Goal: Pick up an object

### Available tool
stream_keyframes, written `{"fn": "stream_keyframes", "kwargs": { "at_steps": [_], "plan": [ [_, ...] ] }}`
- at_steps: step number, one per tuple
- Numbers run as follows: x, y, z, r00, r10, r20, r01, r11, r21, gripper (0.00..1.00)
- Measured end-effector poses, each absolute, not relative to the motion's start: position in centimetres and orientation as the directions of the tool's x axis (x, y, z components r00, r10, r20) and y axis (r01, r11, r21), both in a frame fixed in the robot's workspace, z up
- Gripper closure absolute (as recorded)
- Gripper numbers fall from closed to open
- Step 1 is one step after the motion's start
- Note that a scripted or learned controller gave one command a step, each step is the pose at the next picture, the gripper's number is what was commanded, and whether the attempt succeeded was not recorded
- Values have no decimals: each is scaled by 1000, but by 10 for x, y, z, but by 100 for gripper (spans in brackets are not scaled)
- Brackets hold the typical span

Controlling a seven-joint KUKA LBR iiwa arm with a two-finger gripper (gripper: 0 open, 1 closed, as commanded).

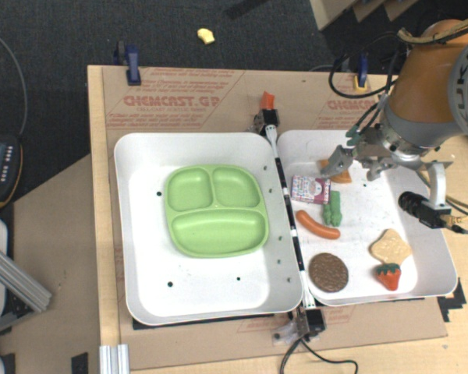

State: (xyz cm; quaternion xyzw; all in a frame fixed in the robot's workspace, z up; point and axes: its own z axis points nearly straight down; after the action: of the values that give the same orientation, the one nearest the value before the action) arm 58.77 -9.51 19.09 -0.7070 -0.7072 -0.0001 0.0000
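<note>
My gripper (pixel 356 164) hangs low over the far part of the right bin (pixel 429 283), with its two grey fingers spread apart and nothing between them. A small orange piece (pixel 341 178) lies right under the left finger (pixel 337 160). Nearby in the same bin are a pink packet (pixel 310 189), a green vegetable (pixel 332 207) and a red-orange sausage (pixel 318 224). Closer to the front lie a brown round cookie (pixel 328 272), a slice of toast (pixel 390 247) and a strawberry (pixel 388 276).
The left bin (pixel 140 209) holds a green divided plate (pixel 216 209). A black-and-metal divider (pixel 285 201) runs between the bins. The arm's orange band (pixel 425 76) reaches in from the upper right. A blue clamp (pixel 129 62) grips the board's far edge.
</note>
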Motion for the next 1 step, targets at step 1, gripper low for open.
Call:
{"fn": "stream_keyframes", "kwargs": {
  "at_steps": [1],
  "plan": [
    [571, -94, 137, 1, 1000, 2, 1000, -1, -7, 0]
  ]
}}
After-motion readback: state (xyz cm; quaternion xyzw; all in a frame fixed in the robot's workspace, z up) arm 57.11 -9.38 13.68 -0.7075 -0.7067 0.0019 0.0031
